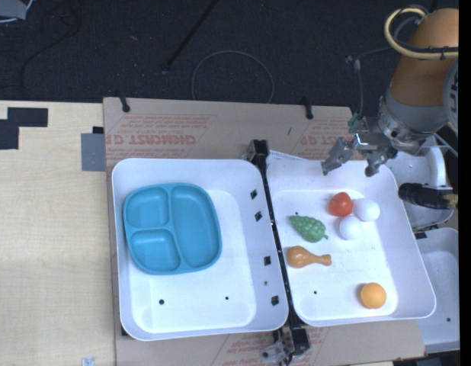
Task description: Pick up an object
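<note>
Overhead, the pincer [359, 159] hangs spread wide, gripping nothing, above the right bin's [403, 227] far edge.

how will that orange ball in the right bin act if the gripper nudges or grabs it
The orange ball looks round and smooth, so a nudge would probably send it rolling toward the right bin's nearby wall. It lies apart from the other items, so the gripper has room, but the curved surface may slip from two fingers.

Blue divided tray [173, 228] in left bin [136, 175]
</note>
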